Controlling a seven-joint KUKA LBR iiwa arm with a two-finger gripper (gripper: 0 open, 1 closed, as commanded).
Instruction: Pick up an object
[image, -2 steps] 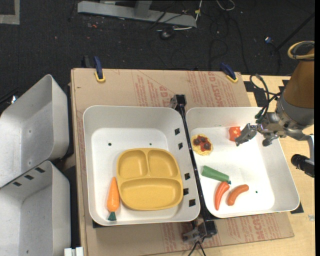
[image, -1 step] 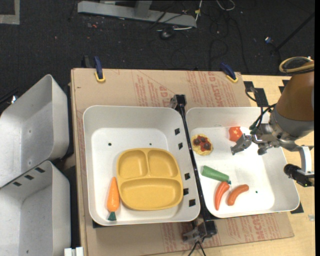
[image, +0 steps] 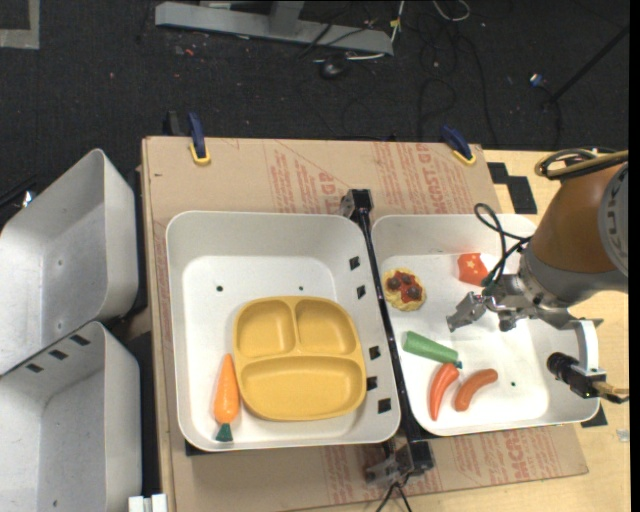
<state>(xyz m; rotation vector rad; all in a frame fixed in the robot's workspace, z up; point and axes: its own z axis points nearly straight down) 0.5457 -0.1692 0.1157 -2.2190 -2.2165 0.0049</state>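
Toy food lies along the lower edge of the right bin (image: 560, 410), at lower right of the frame: a sausage (image: 474, 389), a red pepper (image: 441, 389) and a green pod (image: 431, 348). Further up, the gripper (image: 478, 308) hangs with fingers spread and nothing between them, between a small tart (image: 405, 288) and a red piece (image: 472, 266). Left of centre, the left bin (image: 200, 250) holds a yellow divided plate (image: 298, 357) and a carrot (image: 227, 394)

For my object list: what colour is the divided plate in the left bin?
Yellow; the divided plate shows in the camera view.
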